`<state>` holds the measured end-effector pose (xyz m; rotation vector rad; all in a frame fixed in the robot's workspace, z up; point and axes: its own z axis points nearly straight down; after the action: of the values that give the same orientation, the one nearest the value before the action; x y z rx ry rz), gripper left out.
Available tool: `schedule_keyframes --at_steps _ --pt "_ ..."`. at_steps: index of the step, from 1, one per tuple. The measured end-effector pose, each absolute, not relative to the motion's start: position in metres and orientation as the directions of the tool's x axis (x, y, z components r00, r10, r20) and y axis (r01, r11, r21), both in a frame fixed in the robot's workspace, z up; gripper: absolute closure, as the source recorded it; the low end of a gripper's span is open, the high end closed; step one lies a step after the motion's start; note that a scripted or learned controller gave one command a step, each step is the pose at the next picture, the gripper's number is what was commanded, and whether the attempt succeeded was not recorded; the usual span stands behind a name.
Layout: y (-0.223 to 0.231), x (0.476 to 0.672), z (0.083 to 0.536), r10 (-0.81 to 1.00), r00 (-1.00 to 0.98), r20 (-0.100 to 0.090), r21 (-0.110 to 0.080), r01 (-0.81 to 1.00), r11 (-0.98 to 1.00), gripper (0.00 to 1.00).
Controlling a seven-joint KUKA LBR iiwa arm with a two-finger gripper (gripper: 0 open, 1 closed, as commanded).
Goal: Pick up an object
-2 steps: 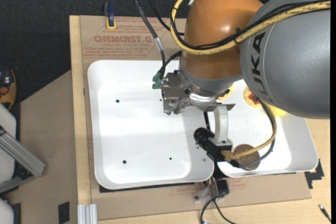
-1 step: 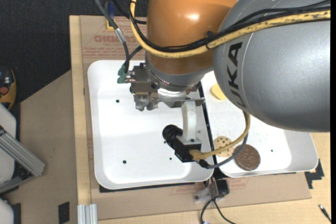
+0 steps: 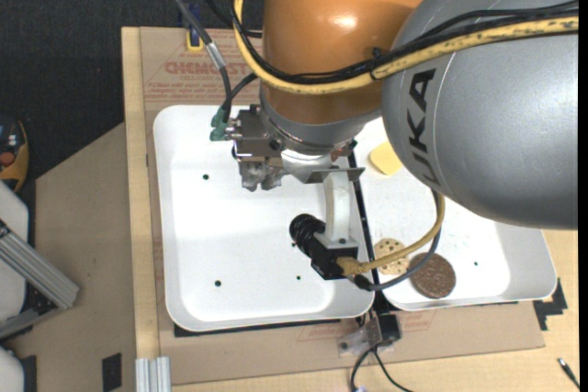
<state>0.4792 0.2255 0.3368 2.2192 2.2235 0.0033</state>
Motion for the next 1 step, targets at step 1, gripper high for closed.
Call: schedule_keyframes --at_steps 1 --pt "0.2258 0.4795 0.3468 1.0 -0.003 0.001 0.003 1.0 0.003 1.0"
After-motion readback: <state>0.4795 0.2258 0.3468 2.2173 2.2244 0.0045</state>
